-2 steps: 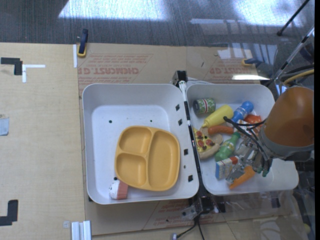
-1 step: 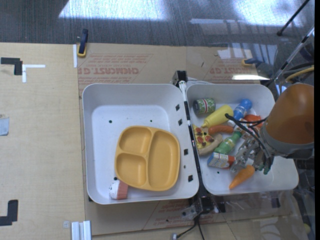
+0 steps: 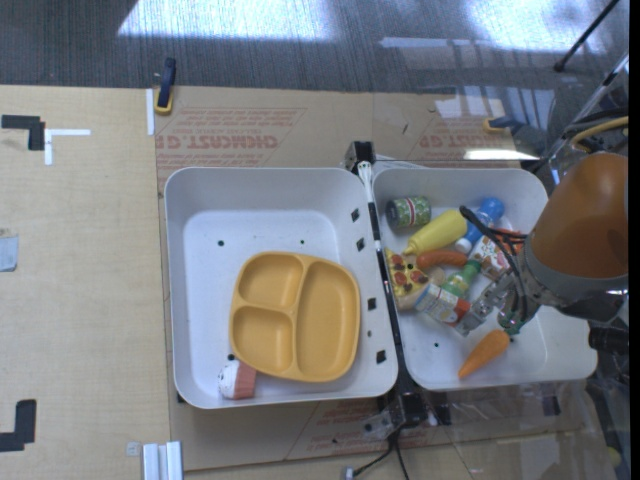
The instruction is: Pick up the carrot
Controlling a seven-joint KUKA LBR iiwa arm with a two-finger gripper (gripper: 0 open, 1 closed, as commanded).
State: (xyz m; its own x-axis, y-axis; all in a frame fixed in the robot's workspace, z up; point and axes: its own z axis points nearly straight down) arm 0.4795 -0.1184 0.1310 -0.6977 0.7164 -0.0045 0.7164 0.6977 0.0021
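On the worktop (image 3: 90, 298), the left bin (image 3: 190, 268) holds a yellow three-part plate (image 3: 296, 315) near its middle, tilted a little. Just beside the plate's lower left edge, in the bin's front corner, lies a small pink and white thing (image 3: 236, 380). The right bin (image 3: 440, 363) holds a cluster: a green can (image 3: 409, 211) at the back, a yellow bottle (image 3: 437, 233) and a blue-capped thing (image 3: 489, 211) beside it, a sausage (image 3: 441, 260), a pizza slice (image 3: 404, 274) by the left wall, and a bottle (image 3: 445, 296) lying flat. The carrot (image 3: 484, 353) lies near the front wall, apart from the cluster, its thick end up and right. The gripper (image 3: 510, 308) hangs just above that end; whether its fingers are open or closed cannot be told.
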